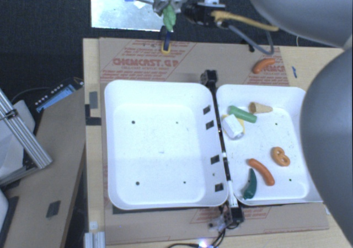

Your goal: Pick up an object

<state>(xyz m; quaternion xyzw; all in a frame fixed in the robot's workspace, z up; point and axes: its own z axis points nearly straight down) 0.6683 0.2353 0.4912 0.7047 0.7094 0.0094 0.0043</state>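
Note:
My gripper is raised high above the far edge of the bench, beyond the left bin. A small green object hangs between its fingers, and the gripper is shut on it. The right bin holds a green cylinder, a tan cone, a white block, an orange pretzel, an orange sausage and a dark green pepper.
Another orange sausage lies on the cardboard behind the right bin. A small yellow and blue piece sits on the cardboard below the gripper. The grey arm covers the right bin's right side. Black clips join the bins.

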